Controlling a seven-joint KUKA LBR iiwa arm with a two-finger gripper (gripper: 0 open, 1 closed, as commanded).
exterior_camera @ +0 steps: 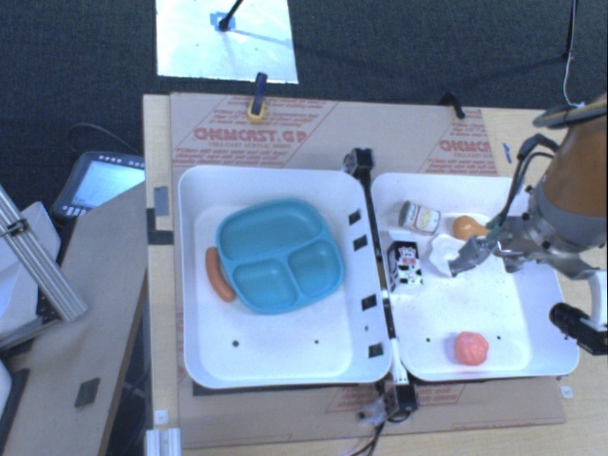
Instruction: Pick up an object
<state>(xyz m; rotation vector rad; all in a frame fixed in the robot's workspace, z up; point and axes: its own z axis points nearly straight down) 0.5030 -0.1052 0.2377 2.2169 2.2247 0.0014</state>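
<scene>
Table (313, 126) carries two shallow white bins side by side, sitting on a printed cardboard sheet.

Left bin (275, 354): blue divided tray (280, 255) roughly centred, sausage-shaped orange piece (219, 274) just beside the tray's left edge, touching or nearly so.

Right bin (503, 326): arm (570, 193) reaches in from the right, wrist over the bin's upper right area. The jaws (467, 256) sit low over the upper middle of the bin. Cannot tell whether the jaws are parted or clenched; tips are blurred and merge with a white object (445, 250) under them. Nothing visibly between them, so I'm not calling a grasp.

Candidate objects in the right bin, large to small:
- pink ball (471, 348), near the front wall, well apart from the jaws
- small jar-like item (420, 217) near the back wall
- black-and-white toy (406, 266) near the centre divider
- orange round item (467, 226) just behind the jaws, partly hidden by the wrist

Task status, my read: approach done, pick not confirmed. Jaws are at or just above the white object, with the orange item close by, so one of those is the likely target. Left to do: close on the target, lift, verify the object comes clear of the bin floor. Nothing is off the floor now.
</scene>
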